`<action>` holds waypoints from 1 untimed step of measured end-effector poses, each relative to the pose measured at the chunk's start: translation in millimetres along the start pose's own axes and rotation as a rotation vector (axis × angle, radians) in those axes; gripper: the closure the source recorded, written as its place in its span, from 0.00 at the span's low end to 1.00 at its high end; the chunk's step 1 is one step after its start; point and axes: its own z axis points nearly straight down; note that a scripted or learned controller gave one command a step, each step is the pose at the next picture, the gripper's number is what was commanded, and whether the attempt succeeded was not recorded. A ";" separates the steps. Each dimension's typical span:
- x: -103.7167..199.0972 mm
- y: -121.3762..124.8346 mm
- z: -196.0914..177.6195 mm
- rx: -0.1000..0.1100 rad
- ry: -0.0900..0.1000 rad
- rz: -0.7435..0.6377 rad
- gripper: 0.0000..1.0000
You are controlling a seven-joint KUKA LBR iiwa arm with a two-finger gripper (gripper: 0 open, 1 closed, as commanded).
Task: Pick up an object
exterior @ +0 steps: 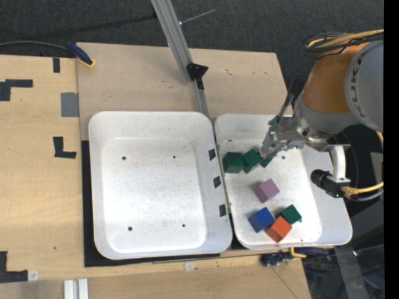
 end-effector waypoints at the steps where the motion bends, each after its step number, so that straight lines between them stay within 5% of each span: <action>1: 59.0 -2.0 -10.9 0.004 0.003 -0.005 1.00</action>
